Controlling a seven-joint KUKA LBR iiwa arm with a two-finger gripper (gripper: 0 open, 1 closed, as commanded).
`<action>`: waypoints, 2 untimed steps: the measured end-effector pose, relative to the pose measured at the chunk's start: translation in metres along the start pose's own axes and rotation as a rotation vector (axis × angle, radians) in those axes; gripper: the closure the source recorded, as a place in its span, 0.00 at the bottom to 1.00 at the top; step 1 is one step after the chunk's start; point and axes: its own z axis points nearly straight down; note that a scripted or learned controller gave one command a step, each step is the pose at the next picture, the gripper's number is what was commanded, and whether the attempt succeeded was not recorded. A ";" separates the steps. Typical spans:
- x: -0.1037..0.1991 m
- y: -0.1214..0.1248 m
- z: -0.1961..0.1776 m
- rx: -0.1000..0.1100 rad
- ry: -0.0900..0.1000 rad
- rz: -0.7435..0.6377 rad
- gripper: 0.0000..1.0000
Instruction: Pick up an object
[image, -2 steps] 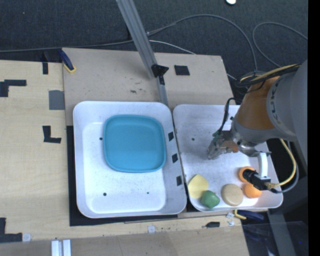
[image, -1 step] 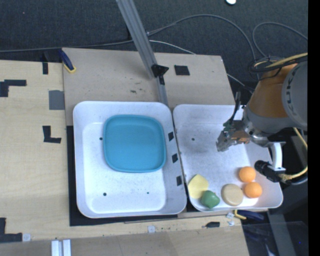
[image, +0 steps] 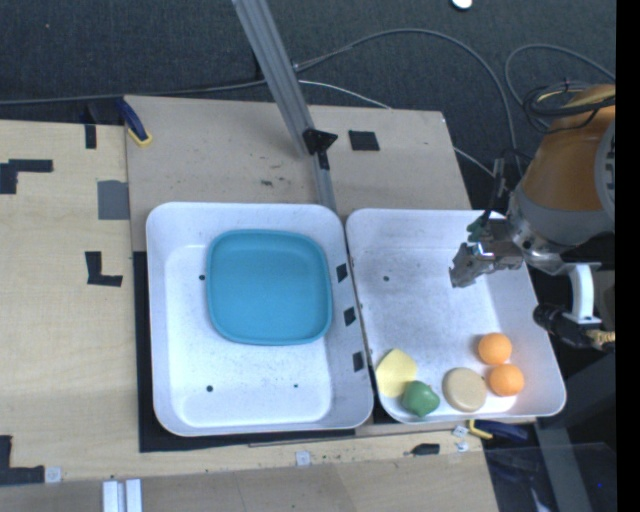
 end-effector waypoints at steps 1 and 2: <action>0.000 0.000 -0.002 0.005 0.001 0.000 1.00; 0.054 -0.006 -0.011 0.004 0.002 -0.004 1.00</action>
